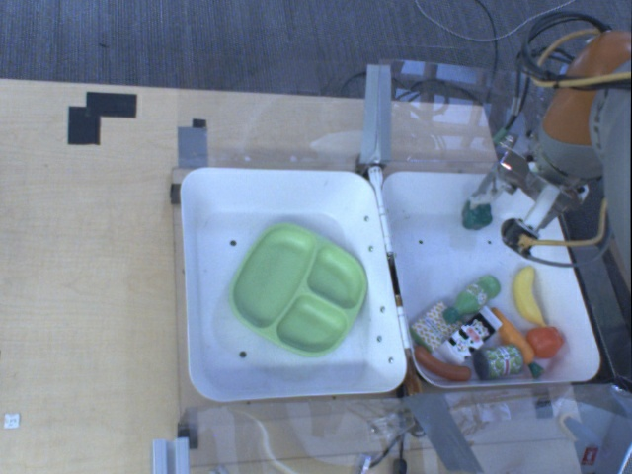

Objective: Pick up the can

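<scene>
The arm (pixel 592 107) has a grey casing with an orange band above the wrist. Black and yellow cables loop around it. The gripper (pixel 481 208) has pale metallic fingers with teal-green tips.

The arm (pixel 592 107) is cut off by the picture's right edge, so most of its grey body and orange band runs out of sight. The pincer (pixel 521 194) is small and blurred, and nothing can be read of its tips. In the right bin (pixel 434 215) the can (pixel 500 361) lies partly under a black-and-white carton (pixel 472 334), its label too small to read. The red sausage (pixel 441 366) is half hidden by the bin's near wall.
</scene>
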You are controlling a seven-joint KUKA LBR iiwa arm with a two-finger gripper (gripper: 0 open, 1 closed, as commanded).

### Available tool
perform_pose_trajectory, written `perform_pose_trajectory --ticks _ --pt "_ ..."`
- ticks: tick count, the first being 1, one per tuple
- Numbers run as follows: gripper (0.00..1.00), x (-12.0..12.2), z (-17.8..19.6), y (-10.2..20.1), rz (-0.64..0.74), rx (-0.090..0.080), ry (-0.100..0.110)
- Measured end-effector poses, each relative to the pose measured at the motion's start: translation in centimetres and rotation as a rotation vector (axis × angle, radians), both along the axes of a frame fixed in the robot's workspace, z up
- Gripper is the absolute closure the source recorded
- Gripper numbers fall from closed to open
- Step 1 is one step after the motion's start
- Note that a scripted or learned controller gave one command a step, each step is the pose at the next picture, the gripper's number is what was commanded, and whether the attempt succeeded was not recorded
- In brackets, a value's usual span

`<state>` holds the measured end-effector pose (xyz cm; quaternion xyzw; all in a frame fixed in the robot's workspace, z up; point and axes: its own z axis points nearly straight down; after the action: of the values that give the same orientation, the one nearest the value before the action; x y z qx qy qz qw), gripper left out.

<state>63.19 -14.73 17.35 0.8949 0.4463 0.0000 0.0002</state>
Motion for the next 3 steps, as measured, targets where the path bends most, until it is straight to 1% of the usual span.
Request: perform_pose_trajectory --ticks 1,2,3 --pt "0.0 -9.8 -7.1 4.4 -0.128 0.002 0.006" --pt "0.0 -10.7 -8.4 -3.8 -0.324 0.011 -0.019" --pt "0.0 -8.3 -8.5 2.9 -0.469 0.002 -0.012"
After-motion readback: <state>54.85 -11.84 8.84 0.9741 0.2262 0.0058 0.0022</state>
